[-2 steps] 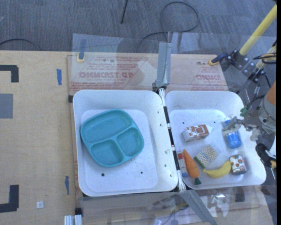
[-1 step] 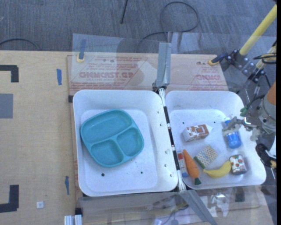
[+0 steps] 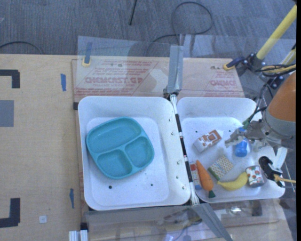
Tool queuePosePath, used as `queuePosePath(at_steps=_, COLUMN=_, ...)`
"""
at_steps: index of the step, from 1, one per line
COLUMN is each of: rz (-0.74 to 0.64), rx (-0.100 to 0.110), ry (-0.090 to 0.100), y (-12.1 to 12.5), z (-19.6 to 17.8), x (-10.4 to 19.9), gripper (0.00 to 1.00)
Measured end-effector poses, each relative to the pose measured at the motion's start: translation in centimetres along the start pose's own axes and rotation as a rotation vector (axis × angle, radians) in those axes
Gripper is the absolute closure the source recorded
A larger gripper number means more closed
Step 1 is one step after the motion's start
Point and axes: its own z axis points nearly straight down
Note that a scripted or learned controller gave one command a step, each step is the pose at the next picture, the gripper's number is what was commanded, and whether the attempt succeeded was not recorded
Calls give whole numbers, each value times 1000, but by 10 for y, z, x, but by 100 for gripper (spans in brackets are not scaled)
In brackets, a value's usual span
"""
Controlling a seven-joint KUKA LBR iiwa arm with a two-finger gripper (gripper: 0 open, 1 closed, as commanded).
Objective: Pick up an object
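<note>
Grey arm [image 3: 281, 123] (orange band above wrist).

Probably a robotics lab: taped wooden bench [image 3: 37, 141], two white bins [image 3: 94, 108], loose cables [image 3: 190, 14] on grey carpet.

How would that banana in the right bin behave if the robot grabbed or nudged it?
The banana looks like a smooth toy, so probably light, stiff and somewhat slippery. Its curve means a push would likely spin it, not roll it. It lies close to the carrot and a small can, so nudging might shift them.
</note>
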Motion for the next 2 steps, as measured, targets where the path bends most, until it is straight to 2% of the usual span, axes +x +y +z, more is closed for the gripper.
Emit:
queuePosePath(at_steps=1, rz=5, rx=0, ry=-4, y=-1, z=-9, x=-4, gripper=100)
queuePosePath(at_steps=2, rz=51, rx=5, ry=-8, y=21, z=-137, x=50, gripper=100)
